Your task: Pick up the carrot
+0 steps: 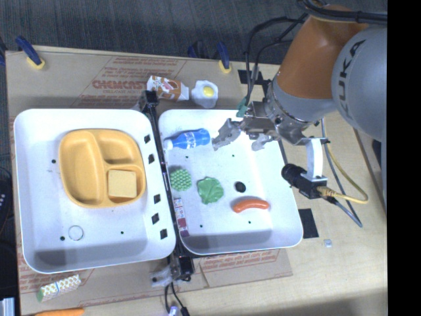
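The carrot (250, 205), a short orange-red stick, lies flat near the front right of the right bin (283, 232). My gripper (241, 137) hangs over the back middle of that bin, well behind the carrot and slightly to its left. Its two fingers (223, 134) are spread apart with nothing between them. The grey arm with the orange band comes in from the upper right.
In the right bin lie a blue bottle (187, 139), a green studded ball (179, 178), a green leafy piece (210, 189) and a small black object (240, 187) just behind the carrot. The left bin holds a yellow divided tray (99, 166). A black cabled part (299, 178) overhangs the right rim.
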`<state>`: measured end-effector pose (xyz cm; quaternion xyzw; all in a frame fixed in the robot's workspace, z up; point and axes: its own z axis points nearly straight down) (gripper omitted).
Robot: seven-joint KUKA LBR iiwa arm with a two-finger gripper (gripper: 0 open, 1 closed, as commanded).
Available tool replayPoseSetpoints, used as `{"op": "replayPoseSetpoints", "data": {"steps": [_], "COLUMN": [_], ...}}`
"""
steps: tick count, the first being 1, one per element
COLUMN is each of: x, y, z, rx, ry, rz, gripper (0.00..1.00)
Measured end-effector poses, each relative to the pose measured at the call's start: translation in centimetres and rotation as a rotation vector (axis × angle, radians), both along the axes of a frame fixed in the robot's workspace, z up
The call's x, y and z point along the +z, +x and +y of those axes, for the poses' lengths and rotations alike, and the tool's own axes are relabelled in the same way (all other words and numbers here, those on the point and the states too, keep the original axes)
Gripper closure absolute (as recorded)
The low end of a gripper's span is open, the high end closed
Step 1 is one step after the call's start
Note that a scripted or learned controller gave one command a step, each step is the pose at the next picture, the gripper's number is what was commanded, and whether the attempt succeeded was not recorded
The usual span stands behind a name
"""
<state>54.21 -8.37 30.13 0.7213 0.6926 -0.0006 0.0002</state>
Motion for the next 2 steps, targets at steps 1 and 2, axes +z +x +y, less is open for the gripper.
{"op": "replayPoseSetpoints", "data": {"steps": [1,2], "x": [-11.1,-15.3], "y": [-2.0,1.5], "z": [7.4,14.4], "rx": [-0.053,0.065], "ry": [0.002,-0.013], "rz": [0.007,-0.005], "gripper": [0.00,0.00]}}
